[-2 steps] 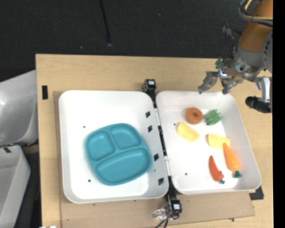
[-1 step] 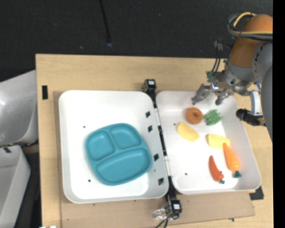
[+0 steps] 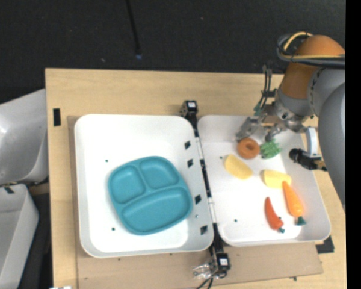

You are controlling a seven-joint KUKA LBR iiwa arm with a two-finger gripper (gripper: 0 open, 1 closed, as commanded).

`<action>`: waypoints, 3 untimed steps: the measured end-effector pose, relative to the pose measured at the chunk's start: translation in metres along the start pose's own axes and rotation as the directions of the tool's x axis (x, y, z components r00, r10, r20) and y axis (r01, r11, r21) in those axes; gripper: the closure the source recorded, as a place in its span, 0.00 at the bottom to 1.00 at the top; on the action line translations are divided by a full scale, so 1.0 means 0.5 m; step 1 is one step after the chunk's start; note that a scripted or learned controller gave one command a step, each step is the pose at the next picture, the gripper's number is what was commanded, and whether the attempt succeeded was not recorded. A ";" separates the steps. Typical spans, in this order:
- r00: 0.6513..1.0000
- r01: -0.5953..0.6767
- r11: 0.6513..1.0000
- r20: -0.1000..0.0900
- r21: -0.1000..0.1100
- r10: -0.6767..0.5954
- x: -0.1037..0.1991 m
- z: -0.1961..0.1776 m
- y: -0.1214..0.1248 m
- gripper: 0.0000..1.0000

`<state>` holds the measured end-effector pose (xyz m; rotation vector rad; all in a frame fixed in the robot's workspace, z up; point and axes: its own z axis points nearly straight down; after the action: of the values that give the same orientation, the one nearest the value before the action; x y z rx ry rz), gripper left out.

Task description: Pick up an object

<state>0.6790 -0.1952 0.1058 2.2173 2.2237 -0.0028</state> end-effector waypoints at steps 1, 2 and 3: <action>1.000 0.001 1.000 0.004 -0.004 -0.001 -0.003 -0.029 0.002 1.00; 1.000 -0.003 1.000 0.000 -0.007 0.003 0.005 -0.138 -0.012 1.00; 1.000 -0.005 1.000 0.001 -0.009 0.005 -0.004 -0.258 -0.027 1.00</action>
<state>0.6655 -0.1970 0.2347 2.2181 2.2133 0.0057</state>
